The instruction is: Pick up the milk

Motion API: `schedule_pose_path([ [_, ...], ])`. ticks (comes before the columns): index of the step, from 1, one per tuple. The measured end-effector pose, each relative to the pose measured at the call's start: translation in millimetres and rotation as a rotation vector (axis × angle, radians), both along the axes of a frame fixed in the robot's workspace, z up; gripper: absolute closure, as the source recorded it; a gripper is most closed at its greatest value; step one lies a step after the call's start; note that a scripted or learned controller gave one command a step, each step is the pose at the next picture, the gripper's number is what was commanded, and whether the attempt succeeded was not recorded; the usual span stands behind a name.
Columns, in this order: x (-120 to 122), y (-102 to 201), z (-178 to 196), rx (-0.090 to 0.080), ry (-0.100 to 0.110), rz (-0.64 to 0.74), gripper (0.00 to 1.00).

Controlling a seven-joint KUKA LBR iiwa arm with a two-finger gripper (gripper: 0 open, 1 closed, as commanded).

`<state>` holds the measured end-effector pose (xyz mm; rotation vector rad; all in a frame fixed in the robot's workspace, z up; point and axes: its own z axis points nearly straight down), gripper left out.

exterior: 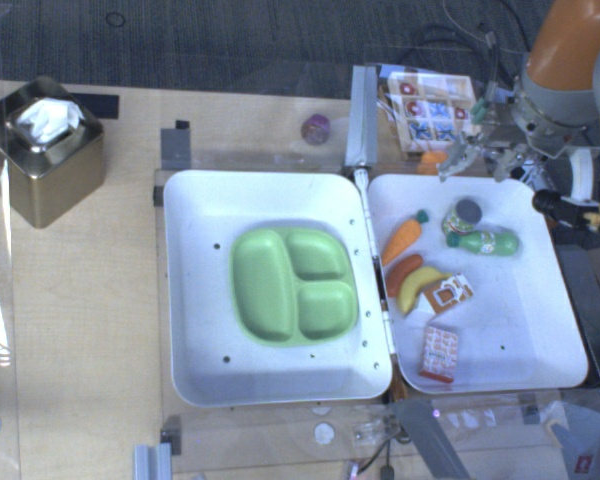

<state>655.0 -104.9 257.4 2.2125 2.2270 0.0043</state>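
A small white and orange carton (448, 293), which looks like the milk, lies tilted in the middle of the right bin (540, 348), touching a banana (417, 286). A flat white box with red print (440, 353) lies nearer the bin's front edge. My gripper (480, 156) hangs over the far rim of the right bin, well behind the carton, with the orange-banded wrist (575, 33) above it. Nothing is seen held in it.
A carrot (404, 240) and a sausage (404, 270) lie beside the banana. A green bottle (483, 240) with a grey cap lies just below the gripper. The left bin (195, 348) holds a green divided plate (292, 285). A brass box (42, 153) stands far left.
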Motion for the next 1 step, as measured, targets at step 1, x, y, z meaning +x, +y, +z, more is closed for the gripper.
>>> schedule_pose_path([
  [1,-61.4,-4.8,-67.8,0.0,0.001,-0.084,0.0],
])
